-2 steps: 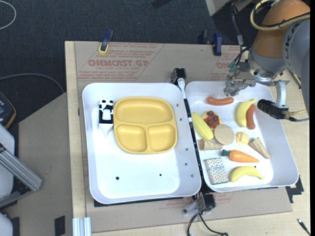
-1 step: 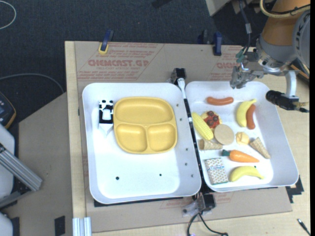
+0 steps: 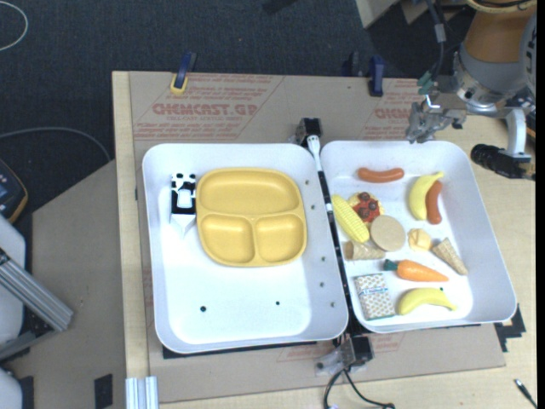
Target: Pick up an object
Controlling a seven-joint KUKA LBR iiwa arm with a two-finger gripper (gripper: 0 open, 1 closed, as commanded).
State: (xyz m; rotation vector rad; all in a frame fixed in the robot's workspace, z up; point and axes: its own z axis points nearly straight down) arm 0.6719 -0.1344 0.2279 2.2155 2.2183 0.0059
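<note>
Currently the gripper hovers over the right bin's far rim; finger spread cannot be told. Nearest below-left lies the sausage, long axis crosswise.

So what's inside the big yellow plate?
The yellow plate has three sections, and all three look bare. It covers part of the left bin's floor, so anything beneath it is hidden.

The brown board under the two bins had red words printed on it. Above the left bin the red words read "CHEMCAST G.P", with smaller lines over and under them that were too tiny to read. Above the right bin the same red print showed again, but it was partly hidden.
</note>
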